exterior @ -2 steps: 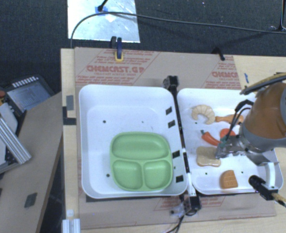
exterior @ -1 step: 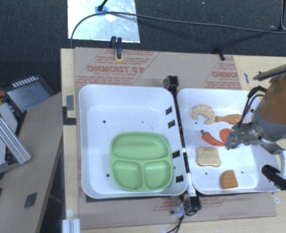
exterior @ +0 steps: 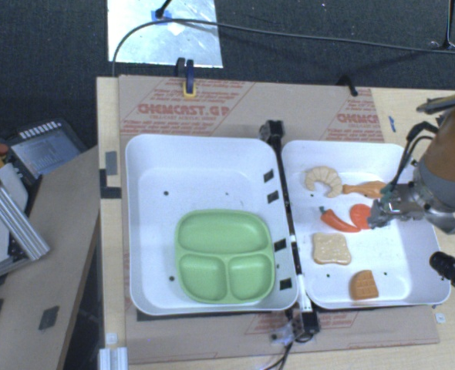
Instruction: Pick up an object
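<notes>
The bench [exterior: 235, 102], covered in printed cardboard, carries two shallow white bins side by side. The left bin [exterior: 146, 206] holds a green divided plate [exterior: 224, 255] with three compartments, lying toward the bin's 5 o'clock corner. The right bin [exterior: 420, 276] holds the small pieces of toy food.

The arm [exterior: 451, 168] comes in from 3 o'clock, grey with its orange band at the frame's edge, and the gripper [exterior: 380, 213] hangs low over the middle of the right bin. Whether its jaws are released or clenched cannot be told; the tip is dark and small, and nothing can be seen between them.

Among the food, a pale croissant [exterior: 323, 179] lies at 11 o'clock in the right bin, with an orange carrot-like piece [exterior: 364, 188] just beside it at 3 o'clock. A slice of toast [exterior: 331, 249] sits near the bin's centre-left. A red round piece [exterior: 359, 215], right at the gripper tip, touches a red-orange pepper [exterior: 336, 220] at its 9 o'clock. A small brown biscuit [exterior: 363, 285] lies at 6 o'clock, near the front wall.
</notes>
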`<state>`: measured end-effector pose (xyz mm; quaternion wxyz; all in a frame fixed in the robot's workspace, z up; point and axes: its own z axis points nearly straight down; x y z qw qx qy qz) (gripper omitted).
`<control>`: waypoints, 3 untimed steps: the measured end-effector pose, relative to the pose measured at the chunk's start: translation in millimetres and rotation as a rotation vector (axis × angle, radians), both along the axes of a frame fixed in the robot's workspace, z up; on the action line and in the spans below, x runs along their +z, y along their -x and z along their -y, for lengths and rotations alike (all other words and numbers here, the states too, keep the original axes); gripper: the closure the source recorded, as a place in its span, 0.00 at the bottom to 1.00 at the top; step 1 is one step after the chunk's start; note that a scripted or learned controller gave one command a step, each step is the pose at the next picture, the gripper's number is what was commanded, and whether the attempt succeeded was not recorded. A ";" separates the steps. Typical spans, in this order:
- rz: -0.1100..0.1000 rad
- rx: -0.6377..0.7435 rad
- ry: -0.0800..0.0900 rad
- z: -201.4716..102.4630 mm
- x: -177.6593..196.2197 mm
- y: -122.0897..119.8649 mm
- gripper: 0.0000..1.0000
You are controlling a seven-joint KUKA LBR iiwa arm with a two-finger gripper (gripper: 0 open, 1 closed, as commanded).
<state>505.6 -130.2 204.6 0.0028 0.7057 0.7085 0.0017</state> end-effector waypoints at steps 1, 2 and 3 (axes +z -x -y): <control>0.000 0.000 0.000 1.4 43.4 0.2 1.00; 0.002 0.001 0.000 1.8 96.6 -1.4 1.00; -0.001 0.004 -0.002 -45.3 95.1 -18.2 1.00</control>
